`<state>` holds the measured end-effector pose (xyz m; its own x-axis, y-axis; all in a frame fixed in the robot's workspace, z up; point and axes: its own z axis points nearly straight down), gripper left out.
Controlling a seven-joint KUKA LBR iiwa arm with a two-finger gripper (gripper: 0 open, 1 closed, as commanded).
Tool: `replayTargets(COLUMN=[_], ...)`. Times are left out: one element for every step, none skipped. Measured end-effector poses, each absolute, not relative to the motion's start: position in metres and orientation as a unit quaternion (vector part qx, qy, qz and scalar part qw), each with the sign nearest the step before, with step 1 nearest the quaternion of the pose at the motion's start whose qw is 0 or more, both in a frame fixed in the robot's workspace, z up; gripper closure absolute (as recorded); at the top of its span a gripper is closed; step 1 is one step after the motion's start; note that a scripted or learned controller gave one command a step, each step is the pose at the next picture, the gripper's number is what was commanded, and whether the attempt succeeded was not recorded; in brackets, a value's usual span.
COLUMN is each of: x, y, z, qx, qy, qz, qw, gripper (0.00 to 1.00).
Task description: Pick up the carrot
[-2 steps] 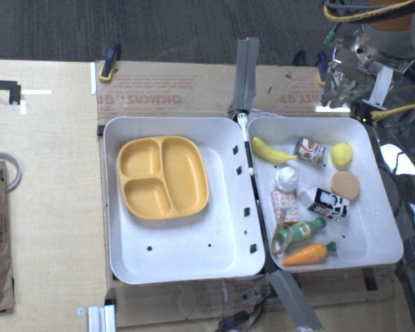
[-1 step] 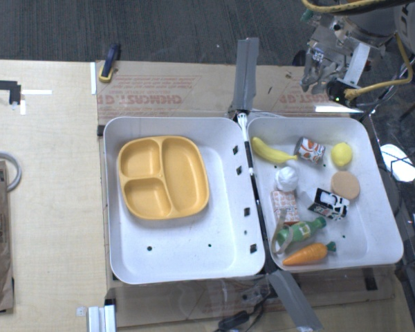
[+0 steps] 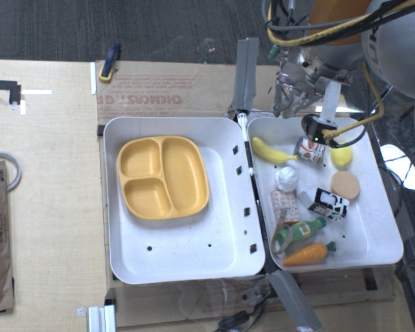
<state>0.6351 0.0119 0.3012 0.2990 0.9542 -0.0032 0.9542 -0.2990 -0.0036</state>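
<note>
Carrot (image 3: 308, 254) lies on its side at the near edge of the right bin (image 3: 384, 206), orange body pointing left, green top to the right, just beside a green bottle (image 3: 299, 232) that touches or nearly touches its upper flank. Judged a light, rigid toy with a smooth, tapered, likely slippery skin; best taken across the thicker middle, jaws closing front to back (the bottle side leaves little clearance). Gripper (image 3: 295, 97) hangs over the far rim of that bin, well apart from the carrot, holding nothing; whether it is open cannot be told. Sharing the bin: banana (image 3: 272, 151), lemon (image 3: 341, 156), small can (image 3: 310, 149), round biscuit (image 3: 345, 185). Left bin (image 3: 173, 247) bears a yellow divided plate (image 3: 163, 177). Bins rest on a pale wooden bench (image 3: 41, 185); dark carpet (image 3: 90, 12) beyond
</note>
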Motion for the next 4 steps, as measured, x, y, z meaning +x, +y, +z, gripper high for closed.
replayTargets(x=[0.627, 0.642, 0.646, 0.646], y=[0.057, -0.006, 0.041, 0.041], z=[0.231, 0.314, 0.191, 0.191], qx=[-0.776, -0.747, -0.701, -0.701], qy=[-0.631, -0.664, -0.713, -0.713], qz=[0.0024, 0.0013, 0.0015, 0.0012], qw=[0.001, -0.001, 0.000, 0.000], gripper=[1.00, 1.00, 1.00, 0.00])
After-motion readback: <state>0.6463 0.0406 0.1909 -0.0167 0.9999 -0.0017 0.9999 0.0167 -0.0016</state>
